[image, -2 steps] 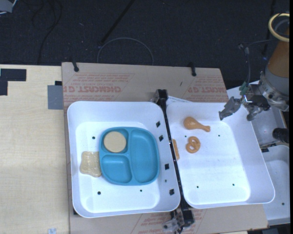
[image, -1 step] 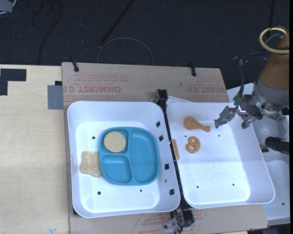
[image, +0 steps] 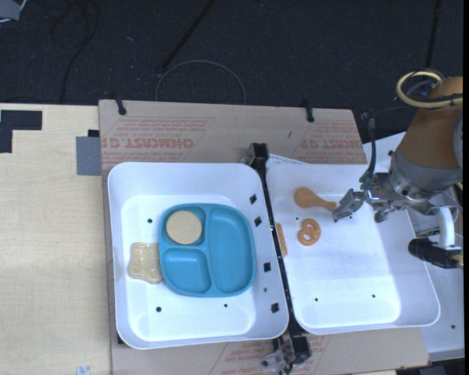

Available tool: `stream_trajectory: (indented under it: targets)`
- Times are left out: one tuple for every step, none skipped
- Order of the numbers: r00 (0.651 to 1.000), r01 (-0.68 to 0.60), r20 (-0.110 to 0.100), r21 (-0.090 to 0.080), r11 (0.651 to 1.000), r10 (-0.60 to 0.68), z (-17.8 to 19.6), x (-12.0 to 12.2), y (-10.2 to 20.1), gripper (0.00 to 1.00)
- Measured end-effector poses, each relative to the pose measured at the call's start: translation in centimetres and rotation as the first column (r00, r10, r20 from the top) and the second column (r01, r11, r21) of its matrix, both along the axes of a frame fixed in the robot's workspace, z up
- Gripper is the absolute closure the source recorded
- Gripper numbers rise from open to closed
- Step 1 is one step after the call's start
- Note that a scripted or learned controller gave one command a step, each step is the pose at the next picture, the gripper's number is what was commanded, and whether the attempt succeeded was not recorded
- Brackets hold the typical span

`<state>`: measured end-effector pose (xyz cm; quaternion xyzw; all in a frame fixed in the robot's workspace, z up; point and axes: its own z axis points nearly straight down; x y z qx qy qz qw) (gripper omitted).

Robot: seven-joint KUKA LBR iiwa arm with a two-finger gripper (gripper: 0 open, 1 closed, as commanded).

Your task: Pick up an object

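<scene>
In the right bin [image: 375,303] lie a tan wooden spoon-shaped piece [image: 313,200], a small orange pretzel [image: 309,231] just below it, and a thin brown stick [image: 281,241] against the divider. My gripper [image: 365,209] hangs over the right bin's upper right part, just right of the spoon piece. Its fingers [image: 346,208] are spread open with nothing between them. The left bin [image: 133,186] bears a blue divided plate [image: 219,256] with a round tan cracker [image: 183,226] in its upper left compartment. A pale yellow slice [image: 144,262] lies at the plate's left edge.
A black divider rail [image: 267,233] runs between the two bins. The grey arm with its orange band [image: 438,131] comes in from the right, above the right bin's far corner. A black part [image: 436,251] sticks out at the bin's right rim.
</scene>
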<state>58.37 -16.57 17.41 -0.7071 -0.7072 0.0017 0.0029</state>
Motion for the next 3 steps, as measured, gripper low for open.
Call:
stream_trajectory:
  targets:
    - [1.000,0.000,-0.002,0.001,1.000,0.000,-6.4,-0.1,-0.3,0.00]
    - [1.000,0.003,0.001,0.000,1.000,-0.003,-5.0,0.0,-0.4,1.00]
    - [1.000,0.003,0.007,-0.002,1.000,-0.003,-0.8,0.2,-0.8,1.00]
